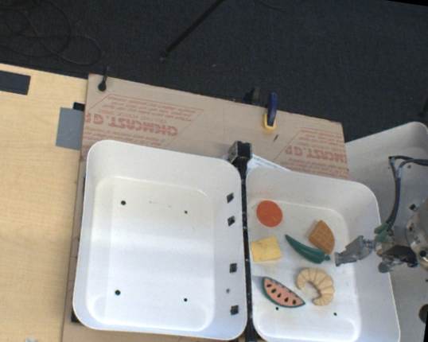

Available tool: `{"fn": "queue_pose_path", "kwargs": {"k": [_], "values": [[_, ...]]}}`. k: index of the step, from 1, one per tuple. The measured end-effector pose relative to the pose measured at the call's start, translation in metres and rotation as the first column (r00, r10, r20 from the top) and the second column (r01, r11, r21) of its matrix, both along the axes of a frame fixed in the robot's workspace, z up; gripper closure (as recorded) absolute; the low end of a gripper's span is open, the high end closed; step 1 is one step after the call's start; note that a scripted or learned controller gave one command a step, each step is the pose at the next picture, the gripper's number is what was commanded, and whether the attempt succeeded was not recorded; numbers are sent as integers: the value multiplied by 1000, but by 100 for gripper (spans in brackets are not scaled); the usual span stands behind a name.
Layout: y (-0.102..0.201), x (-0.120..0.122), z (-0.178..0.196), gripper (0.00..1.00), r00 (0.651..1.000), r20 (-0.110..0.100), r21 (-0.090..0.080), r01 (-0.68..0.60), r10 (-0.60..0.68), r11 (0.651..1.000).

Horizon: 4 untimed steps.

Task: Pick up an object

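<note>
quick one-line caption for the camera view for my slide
Gripper at the right bin's edge, beside toy foods: tomato, cheese, watermelon slice, croissant.

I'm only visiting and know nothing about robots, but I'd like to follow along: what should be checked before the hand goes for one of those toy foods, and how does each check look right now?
1. Things to pick are in reach: ok. The right bin holds an orange disc, yellow block, green pepper, brown wedge, croissant and watermelon slice.
2. Hand is over that bin: ok, near its right side.
3. Hand carries nothing: ok, nothing shows between its fingers.
4. Nearest target stands free: not ok. The pepper's tip and the brown wedge crowd together beside the hand.
5. An easier target exists: ok. The orange disc lies apart.
6. Height of hand above the bin floor: cannot tell.
</note>
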State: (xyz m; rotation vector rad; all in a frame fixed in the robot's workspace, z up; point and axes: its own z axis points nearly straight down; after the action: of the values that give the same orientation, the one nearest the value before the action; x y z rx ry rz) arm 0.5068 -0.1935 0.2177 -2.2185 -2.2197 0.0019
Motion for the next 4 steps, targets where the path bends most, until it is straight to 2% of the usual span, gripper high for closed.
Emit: {"fn": "queue_pose_path", "kwargs": {"k": [1,2,3,4], "values": [[37,2,-136,0,1000,1,-1,-1,1,1000],[113,65,-130,0,1000,5,1,-8,8,1000],[108,62,-121,100,1000,-2,0,1,-1,1000],[169,106,-24,100,1000,11,0,-6,6,1000]]}}
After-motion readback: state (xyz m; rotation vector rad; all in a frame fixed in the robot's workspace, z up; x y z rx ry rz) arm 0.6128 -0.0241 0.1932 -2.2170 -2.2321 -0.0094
